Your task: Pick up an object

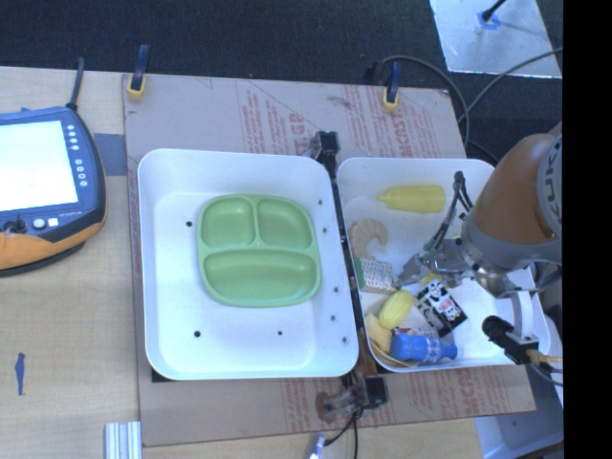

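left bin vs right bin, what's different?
The left bin holds one green divided plate lying flat; the right bin holds a clutter of small items, including a yellow piece and a blue one. The gripper is over the right bin, not the left. Both are shallow and white.

Arm (pixel 521 208): one unit, rounded casing. Upper segment a broad orange-brown band, smooth and glossy; below it a grey housing of the same curved profile. Wrist end: grey metal assembly of thin rods and brackets, silver-toned, with dark joints. Gripper (pixel 427 268): slim metallic linkages tapering to narrow tips. Black cabling and a black fitting hang beneath the grey housing.
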